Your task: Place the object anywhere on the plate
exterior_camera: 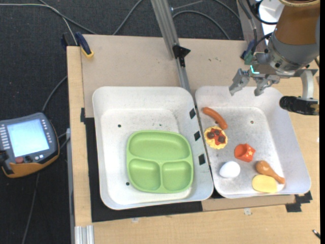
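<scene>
Gripper (252,84), fingers spread and empty at upper right above the right bin (284,131); green plate (160,161) bare, task unstarted.

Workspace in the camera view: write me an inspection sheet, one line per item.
Surface: bench bearing two white bins, left bin and right bin.
Job's things: green plate with three compartments, nothing on it, in the left bin. In the right bin: sausage, small pizza, red piece, white egg, drumstick, yellow piece.
Clutter: blue and yellow clamp at the bench's far left corner.
Grippers: gripper open, holding nothing, above the right bin's far rim.
Cables: cables lying on the dark floor.
Surroundings: teach pendant left of the bench; metal post.
</scene>
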{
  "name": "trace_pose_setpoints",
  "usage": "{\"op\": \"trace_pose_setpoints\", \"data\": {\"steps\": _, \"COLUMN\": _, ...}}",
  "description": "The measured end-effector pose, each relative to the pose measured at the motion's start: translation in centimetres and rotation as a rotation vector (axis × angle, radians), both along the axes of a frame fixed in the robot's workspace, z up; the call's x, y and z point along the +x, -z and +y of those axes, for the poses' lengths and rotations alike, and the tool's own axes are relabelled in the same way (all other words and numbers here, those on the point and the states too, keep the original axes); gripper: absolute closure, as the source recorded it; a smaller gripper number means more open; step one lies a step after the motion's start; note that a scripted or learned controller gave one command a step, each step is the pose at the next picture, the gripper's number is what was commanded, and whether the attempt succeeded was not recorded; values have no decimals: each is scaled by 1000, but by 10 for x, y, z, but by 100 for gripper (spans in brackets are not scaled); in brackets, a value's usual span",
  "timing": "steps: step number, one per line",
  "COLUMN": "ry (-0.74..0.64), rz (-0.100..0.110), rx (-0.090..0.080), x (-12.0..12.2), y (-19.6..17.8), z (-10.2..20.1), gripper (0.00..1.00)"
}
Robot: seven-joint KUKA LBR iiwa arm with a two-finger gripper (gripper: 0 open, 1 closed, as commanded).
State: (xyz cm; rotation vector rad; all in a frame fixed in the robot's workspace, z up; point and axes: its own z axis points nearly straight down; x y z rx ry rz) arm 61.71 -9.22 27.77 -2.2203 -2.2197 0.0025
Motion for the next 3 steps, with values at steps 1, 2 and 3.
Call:
{"op": "trace_pose_setpoints", "data": {"steps": 1, "ry": 0, "rz": -2, "rx": 0, "x": 0, "y": -1, "z": 0, "gripper": 0}}
{"op": "trace_pose_setpoints", "data": {"steps": 2, "ry": 0, "rz": 3, "rx": 1, "x": 0, "y": 43, "z": 5, "gripper": 0}}
{"op": "trace_pose_setpoints", "data": {"steps": 3, "ry": 0, "rz": 4, "rx": 1, "x": 4, "y": 86, "z": 9, "gripper": 0}}
